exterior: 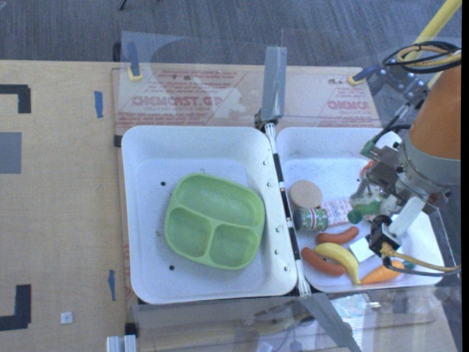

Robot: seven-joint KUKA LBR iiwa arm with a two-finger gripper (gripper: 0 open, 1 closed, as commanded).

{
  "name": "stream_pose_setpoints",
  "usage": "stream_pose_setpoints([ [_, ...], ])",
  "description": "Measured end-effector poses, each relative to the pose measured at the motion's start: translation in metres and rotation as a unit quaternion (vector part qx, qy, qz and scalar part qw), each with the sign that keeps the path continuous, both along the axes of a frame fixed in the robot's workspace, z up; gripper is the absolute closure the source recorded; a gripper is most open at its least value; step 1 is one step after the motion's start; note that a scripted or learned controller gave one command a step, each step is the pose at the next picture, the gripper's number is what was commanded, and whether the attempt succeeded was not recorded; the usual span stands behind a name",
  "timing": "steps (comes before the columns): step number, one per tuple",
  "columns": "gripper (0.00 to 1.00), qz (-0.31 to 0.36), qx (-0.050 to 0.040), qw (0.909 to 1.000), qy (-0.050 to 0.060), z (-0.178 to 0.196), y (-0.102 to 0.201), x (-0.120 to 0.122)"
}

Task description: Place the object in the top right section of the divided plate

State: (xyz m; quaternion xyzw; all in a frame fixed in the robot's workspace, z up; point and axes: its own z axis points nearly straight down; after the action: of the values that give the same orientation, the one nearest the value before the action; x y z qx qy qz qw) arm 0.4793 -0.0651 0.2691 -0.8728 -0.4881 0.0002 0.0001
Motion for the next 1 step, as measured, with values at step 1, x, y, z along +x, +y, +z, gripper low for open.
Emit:
stream_pose_setpoints([
  [1,1.0,0.168,-0.0004,0.9858,0.0,0.028,0.0807,0.0004],
])
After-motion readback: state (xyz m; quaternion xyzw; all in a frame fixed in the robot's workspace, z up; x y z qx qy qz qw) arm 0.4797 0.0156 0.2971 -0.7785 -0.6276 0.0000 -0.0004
